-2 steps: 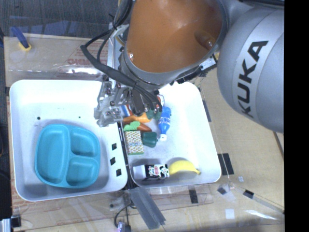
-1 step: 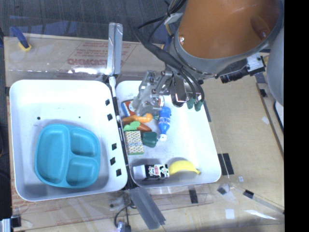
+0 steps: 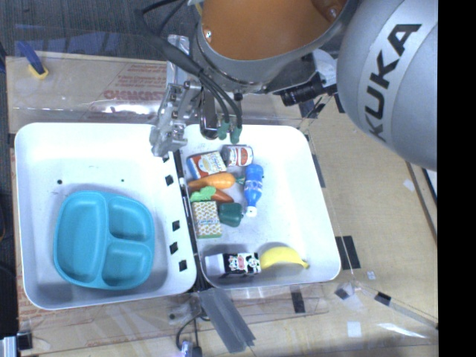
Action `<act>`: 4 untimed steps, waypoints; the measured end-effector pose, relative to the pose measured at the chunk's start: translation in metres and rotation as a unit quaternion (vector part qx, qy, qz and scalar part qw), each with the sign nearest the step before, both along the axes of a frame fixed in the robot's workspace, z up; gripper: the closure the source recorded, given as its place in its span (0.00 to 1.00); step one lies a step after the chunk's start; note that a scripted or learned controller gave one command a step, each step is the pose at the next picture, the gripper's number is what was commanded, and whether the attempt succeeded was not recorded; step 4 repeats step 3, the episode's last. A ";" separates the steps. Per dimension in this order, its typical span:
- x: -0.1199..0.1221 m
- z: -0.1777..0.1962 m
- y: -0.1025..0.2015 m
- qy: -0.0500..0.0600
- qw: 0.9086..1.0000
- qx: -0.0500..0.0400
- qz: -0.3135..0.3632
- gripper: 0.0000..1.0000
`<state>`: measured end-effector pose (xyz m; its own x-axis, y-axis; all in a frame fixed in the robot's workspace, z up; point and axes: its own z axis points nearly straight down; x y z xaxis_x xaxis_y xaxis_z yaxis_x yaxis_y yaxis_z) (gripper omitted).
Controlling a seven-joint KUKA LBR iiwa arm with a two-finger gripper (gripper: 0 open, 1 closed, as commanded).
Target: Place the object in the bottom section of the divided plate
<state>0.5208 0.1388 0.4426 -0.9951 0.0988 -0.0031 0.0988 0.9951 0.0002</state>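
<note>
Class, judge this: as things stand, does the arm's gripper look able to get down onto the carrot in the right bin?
Probably yes. The gripper hangs above the bins' shared wall, near the carrot. Nothing lies on top of the carrot, though a green item and a small box crowd its sides.

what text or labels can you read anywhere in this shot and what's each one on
"KUKA": large black letters on the grey arm, reading up its casing.
Red print on the clear sheet behind the bins: too blurred to read.
Labels on the small can and the packet in the right bin: too small to read.
Black and white carton beside the banana: a picture, no legible words.
</note>
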 end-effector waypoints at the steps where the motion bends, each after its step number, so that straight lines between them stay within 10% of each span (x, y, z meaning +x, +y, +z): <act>1: 0.036 0.000 0.056 0.000 1.000 0.000 -0.005 1.00; 2: -0.019 0.001 -0.022 0.000 0.999 0.000 0.041 1.00; 3: -0.045 0.000 0.038 0.002 0.994 -0.001 -0.106 1.00; 4: -0.045 0.000 0.038 0.002 0.994 -0.001 -0.106 1.00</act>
